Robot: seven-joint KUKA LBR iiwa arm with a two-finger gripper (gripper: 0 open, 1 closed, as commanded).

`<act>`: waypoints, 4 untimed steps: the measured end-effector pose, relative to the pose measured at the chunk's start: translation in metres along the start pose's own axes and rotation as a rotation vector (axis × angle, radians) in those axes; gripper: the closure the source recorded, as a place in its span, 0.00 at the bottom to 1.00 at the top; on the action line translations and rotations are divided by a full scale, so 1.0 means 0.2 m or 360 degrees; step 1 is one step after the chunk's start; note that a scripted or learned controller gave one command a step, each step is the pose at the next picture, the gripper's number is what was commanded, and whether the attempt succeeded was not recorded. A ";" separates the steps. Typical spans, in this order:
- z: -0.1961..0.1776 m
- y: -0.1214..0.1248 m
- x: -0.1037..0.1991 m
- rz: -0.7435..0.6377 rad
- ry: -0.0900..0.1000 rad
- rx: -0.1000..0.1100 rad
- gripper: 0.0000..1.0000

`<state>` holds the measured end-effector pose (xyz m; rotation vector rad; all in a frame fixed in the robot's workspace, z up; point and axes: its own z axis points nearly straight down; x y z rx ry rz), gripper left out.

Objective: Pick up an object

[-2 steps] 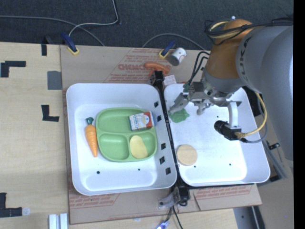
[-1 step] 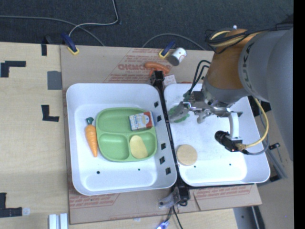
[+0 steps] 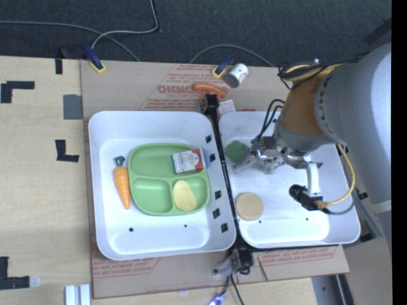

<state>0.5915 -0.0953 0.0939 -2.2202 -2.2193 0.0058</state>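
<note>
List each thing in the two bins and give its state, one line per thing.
Green divided plastic tray: flat in left bin.
Orange toy carrot: lying beside tray.
Small printed carton: in tray.
Yellow oval piece: in tray.
Tan round disc: flat in right bin.
Small green object: near gripper.

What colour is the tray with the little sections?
Light green; the tray shows best in the camera view, inside the left bin.
</note>
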 end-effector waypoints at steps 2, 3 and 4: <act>-0.45 -0.02 0.23 -0.0001 0.0000 -0.0004 0.00; 0.04 0.06 -0.06 -0.0001 0.0000 -0.0011 0.00; 0.04 0.37 -0.03 -0.0003 -0.0001 -0.0012 0.00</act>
